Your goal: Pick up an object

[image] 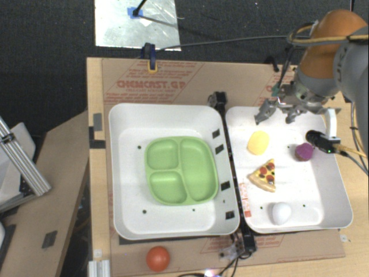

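The right bin (pixel 331 198) holds a yellow lemon-shaped toy (pixel 258 142), a pizza slice toy (pixel 264 176), a purple round toy (pixel 304 151) and a white egg-like ball (pixel 281 212). My gripper (pixel 279 113) hangs above the bin's far edge, open, its two fingers spread with nothing between them. It is up and to the right of the yellow toy and up-left of the purple one.
The left bin (pixel 130 131) holds a green divided plate (pixel 180 169). An orange ball (pixel 157 258) lies on the bench in front of the bins. A metal rail (pixel 20 157) stands at the far left.
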Controlling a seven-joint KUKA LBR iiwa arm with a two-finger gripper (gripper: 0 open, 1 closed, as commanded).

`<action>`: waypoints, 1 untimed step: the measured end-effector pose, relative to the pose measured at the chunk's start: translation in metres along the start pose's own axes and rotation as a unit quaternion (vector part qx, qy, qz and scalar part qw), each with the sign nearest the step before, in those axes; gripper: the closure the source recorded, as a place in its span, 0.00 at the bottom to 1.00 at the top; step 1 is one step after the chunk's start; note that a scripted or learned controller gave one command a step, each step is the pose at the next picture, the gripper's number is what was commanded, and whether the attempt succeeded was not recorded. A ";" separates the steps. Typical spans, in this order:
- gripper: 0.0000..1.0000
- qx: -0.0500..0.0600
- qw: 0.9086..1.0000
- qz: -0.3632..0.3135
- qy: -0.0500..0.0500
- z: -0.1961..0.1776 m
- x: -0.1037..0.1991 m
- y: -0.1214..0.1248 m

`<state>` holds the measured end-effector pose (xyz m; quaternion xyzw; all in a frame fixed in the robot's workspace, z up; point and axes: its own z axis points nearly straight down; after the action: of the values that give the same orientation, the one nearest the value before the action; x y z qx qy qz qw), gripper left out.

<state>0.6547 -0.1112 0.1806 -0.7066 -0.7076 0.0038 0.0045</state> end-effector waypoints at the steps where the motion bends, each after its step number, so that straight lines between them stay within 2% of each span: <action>1: 0.00 -0.007 1.000 -0.001 -0.001 -0.009 0.000 0.003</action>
<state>0.6578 -0.1110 0.1892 -0.7059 -0.7083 -0.0004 -0.0006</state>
